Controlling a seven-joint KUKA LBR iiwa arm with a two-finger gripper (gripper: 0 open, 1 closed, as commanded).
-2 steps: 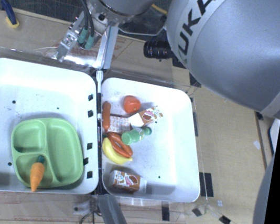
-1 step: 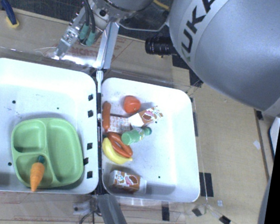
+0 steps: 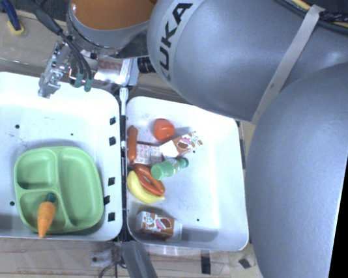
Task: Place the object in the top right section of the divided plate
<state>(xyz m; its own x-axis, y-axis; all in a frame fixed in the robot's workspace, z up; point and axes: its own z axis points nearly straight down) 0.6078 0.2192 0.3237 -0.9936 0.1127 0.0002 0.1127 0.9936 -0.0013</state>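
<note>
Pincer (image 3: 49, 84) first: you've got it hanging over the far rim of the left bin (image 3: 8, 101), up at that bin's top-left corner, well apart from everything that matters. It's a small cluster of bright metal with a touch of green cabling above it, and from this slant you cannot tell how it's set or whether anything is in it — nothing plainly shows there.

Moving outward, the green divided plate (image 3: 60, 188) sits in the lower half of that same bin: smooth moulded plastic, rounded corners, three raised-edge sections. An orange carrot (image 3: 45, 216) lies in the bottom one, tapered and matte, its tip overhanging the plate's near edge. The top right section looks bare, so by my reading the placing isn't done — and which object you're meant to move isn't certain from here.

Across the divider, the right bin (image 3: 216, 201) holds the toy food bunched toward its left side: a red tomato (image 3: 164, 129), a sausage (image 3: 132, 144), a glossy yellow banana (image 3: 144, 189), a green bottle (image 3: 168, 167) and a small brown carton (image 3: 158, 225). All hard, light, slick-looking plastic — the rounded pieces could roll.
</note>
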